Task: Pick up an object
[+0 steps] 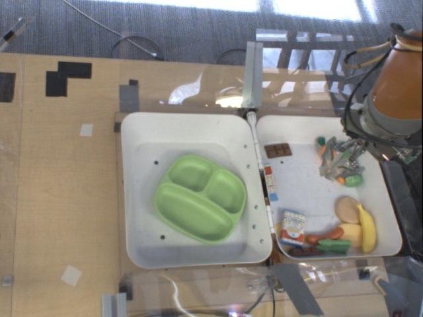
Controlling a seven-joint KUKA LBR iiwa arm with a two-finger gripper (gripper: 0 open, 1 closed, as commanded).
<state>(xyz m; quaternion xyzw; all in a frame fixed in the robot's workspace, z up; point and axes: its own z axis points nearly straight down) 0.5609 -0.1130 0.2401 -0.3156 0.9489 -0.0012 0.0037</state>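
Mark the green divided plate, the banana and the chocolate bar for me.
green divided plate (198,200): camera view, ridge where its compartments meet.
banana (367,228): camera view, middle of its curved body.
chocolate bar (277,151): camera view, centre of its brown top.

Light wooden bench (59,177) seen from above at slant. Two shallow white bins sit side by side on it, touching along inner walls: left bin (142,243), right bin (390,233). Black block-shaped markings (66,76) on bench top near upper left. Small pale squares of tape (86,130) and (71,275) lie flat on wood left of bins. Grey bracket (129,98) at left bin's far corner.
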